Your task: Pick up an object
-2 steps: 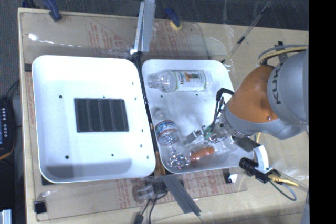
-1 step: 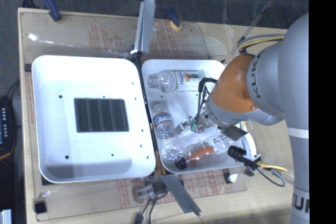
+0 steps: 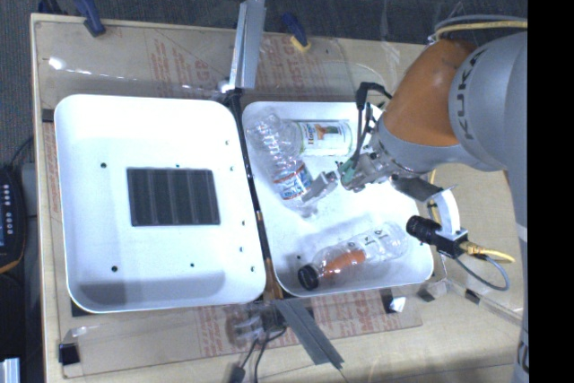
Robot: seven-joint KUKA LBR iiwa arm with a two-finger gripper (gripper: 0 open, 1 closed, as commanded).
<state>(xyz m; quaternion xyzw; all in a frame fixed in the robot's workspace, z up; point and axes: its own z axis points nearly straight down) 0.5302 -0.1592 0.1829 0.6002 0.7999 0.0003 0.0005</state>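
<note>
The right bin [image 3: 408, 220] holds three clear bottles. A crumpled water bottle with a blue label [image 3: 282, 161] lies slantwise in its upper left part. A short bottle with a green and white label [image 3: 323, 136] lies along the far wall. Along the near wall lies a bottle with orange contents and a black cap [image 3: 345, 260]. My gripper [image 3: 343, 175] hangs low over the middle of this bin, right beside the lower end of the water bottle and just below the short bottle. I see nothing lifted off the bin floor.
The left bin [image 3: 90, 139] carries a dark ribbed rectangle [image 3: 173, 196] on its floor. A metal divider bar [image 3: 246, 40] stands between the bins at the back. Blue clamps [image 3: 88, 12] hold the bench's far edge. Cables and a black fitting [image 3: 438, 233] trail at the right bin's right wall.
</note>
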